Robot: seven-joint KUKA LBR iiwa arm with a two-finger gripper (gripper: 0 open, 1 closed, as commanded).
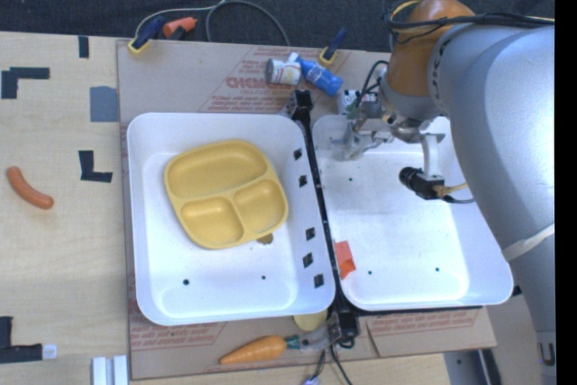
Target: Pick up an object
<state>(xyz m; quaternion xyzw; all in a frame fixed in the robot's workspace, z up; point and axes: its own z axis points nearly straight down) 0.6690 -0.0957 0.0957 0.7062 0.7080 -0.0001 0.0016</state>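
A yellow three-compartment plate (225,192) lies in the left bin (149,194), towards its back. A small brownish thing (264,239) peeks out from under the plate's front edge. My gripper (346,142) is down at the back left corner of the right bin (406,284), close to the divider between the bins. It is small and partly hidden by the wrist, and I see nothing held in it. The grey arm with its orange band (424,22) covers the right bin's back right part.
Outside the bins lie an orange sausage (30,187) at far left, a carrot (255,350) by the front edge, and a white-and-blue bottle (302,72) behind. Clamps (162,29) hold the cardboard. An orange tag (344,259) sits on the divider.
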